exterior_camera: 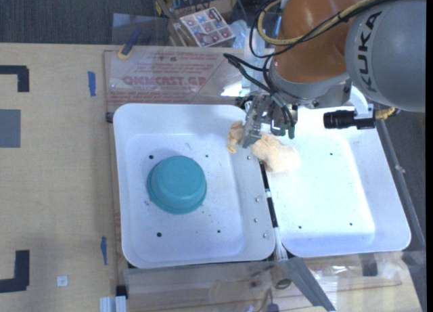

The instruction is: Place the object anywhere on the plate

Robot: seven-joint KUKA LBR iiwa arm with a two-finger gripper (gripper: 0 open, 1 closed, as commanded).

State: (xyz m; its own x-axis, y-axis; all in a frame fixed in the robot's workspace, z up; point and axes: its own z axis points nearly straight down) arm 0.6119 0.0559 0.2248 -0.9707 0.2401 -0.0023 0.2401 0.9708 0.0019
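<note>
The bench top (54,168) on the far left is pale wood with black corner marks and short strips of blue tape. A clear sheet with faded red lettering (166,79) lies just behind the bins.

The left bin (135,250) is a shallow white tray with dark specks scattered over its floor. In it sits the plate (177,183), a round teal dish that looks to be lying upside down, a little left of the bin's middle and well apart from every wall. Nothing rests on the plate.

At the divide between the two bins, near their back edge, is the object (274,153), a pale yellow-tan, lumpy thing that looks soft. Its larger part lies just inside the right bin (338,229), against the inner wall, while a smaller piece of the same colour shows on the left bin's side of the divide, beside the gripper. Whether the two pieces are joined cannot be told. The object is well apart from the plate.

The gripper (262,122) hangs directly over the divide, right above the object and touching or nearly touching it. Its fingers are lost among metal parts and cables, so how far apart they stand, and whether they have hold of the object, cannot be told.

Above and to the right, the arm (396,40) comes in with its grey casing, and its orange band (311,30) bulges over the wrist. Black and yellow cables loop around it.
</note>
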